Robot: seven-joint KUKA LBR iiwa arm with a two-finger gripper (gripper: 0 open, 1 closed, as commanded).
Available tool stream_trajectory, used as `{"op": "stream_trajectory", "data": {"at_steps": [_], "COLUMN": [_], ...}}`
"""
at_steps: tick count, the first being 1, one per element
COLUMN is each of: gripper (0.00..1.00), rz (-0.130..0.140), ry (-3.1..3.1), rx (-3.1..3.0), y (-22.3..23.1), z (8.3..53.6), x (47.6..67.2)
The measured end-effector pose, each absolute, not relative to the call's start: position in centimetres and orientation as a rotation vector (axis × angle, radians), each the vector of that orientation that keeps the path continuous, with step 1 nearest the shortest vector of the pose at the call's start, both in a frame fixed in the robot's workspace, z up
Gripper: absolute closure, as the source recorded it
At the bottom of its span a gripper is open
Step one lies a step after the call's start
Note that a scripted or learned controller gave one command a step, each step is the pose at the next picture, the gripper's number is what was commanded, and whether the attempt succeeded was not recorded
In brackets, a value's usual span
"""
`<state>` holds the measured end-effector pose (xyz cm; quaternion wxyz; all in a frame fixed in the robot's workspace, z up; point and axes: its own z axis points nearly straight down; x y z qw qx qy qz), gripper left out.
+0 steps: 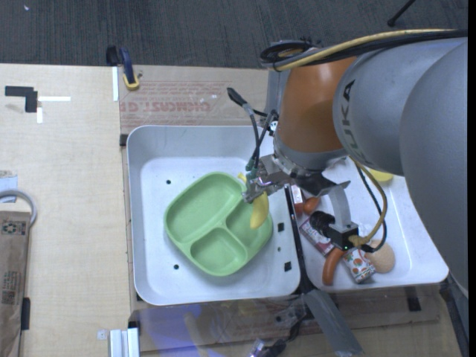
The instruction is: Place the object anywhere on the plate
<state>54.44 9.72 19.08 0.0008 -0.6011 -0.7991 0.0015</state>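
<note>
Green plastic forms the one plate (201, 214), which is divided into three compartments, one large and two smaller. It lies flat in the left of the two white bins (137, 199), turned at an angle to the bin's walls.

One yellow object (259, 214), long and slightly curved, is seen at the plate's right rim, over the edge of the large compartment. It is pinched by the one claw (255, 190), whose fingers are pressed onto its upper part, so that yellow shows both above and below them. Whether its lower tip touches the plate cannot be told.

One grey arm (401, 103) with an orange band is reached in above the right bin (416, 229) and hides much of it.

Five loose things are counted in the right bin:
- one red piece (309, 205) near the dividing wall
- one orange stick (332, 266)
- one small printed can (361, 268) just beside the stick
- one beige egg-shaped thing (384, 257) touching the can
- one yellow piece (380, 175), partly hidden by the arm

Both bins are carried by the pale wooden desk (59, 162). One brown paper bag (11, 274) is seen at its left edge and one blue and yellow clamp (126, 69) at its far edge.
</note>
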Motion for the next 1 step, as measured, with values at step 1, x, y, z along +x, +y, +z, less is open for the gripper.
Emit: {"op": "stream_trajectory", "data": {"at_steps": [1], "gripper": [0.0], "rz": [0.004], "ry": [-2.509], "rx": [-1.888], "y": [9.7], "z": [19.09], "x": [54.44]}}
